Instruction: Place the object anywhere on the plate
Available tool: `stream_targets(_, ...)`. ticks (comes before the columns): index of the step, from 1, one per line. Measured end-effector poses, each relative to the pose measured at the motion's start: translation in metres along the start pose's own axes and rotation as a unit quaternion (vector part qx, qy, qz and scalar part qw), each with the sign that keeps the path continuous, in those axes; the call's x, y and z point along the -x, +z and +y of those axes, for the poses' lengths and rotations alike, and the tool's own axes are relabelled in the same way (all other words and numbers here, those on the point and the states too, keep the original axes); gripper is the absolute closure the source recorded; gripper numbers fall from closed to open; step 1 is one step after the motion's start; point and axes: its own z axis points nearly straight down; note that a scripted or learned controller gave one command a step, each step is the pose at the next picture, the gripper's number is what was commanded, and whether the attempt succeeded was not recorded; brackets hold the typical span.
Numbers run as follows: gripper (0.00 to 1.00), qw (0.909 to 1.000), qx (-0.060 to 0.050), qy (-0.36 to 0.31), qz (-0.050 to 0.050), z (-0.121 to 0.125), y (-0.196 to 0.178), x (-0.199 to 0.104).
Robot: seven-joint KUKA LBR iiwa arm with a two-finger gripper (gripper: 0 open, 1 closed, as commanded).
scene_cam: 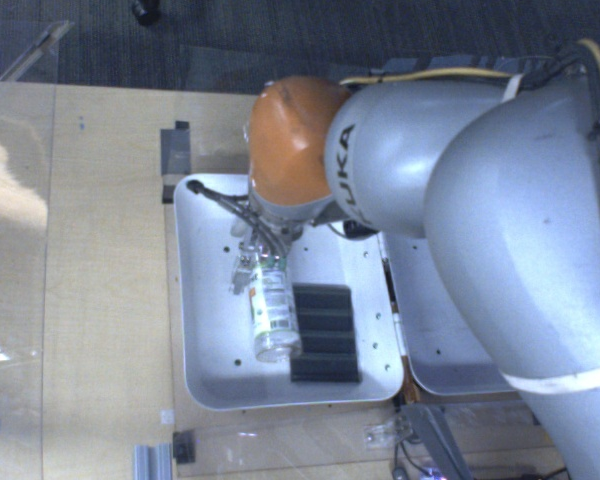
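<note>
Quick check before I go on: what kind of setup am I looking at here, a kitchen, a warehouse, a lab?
Most likely a robotics lab bench: a KUKA arm reaches over two shallow white bins on a wooden benchtop, with a clear plastic bottle as a test object.

A pale wooden worktop (100, 298) carries 2 shallow white bins side by side. The left bin (205, 368) sits with its rounded corners in full view; the right bin (445, 363) is largely covered from above. A clear plastic sheet (15, 198) lies across the worktop's left part, catching bright glare. Small dark brackets (176, 153) stand just beyond the left bin's far corner. Dark carpet (280, 18) runs past the worktop's far edge.
</note>
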Motion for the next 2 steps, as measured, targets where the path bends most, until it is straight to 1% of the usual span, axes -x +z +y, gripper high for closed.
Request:
stream_targets(1, 0.00, 0.9954, 0.003, 0.096, -0.002, 0.026, 0.020, -0.071)
stream_targets(2, 0.00, 0.9955, 0.000, 0.094, -0.001, 0.036, -0.079, 0.012)
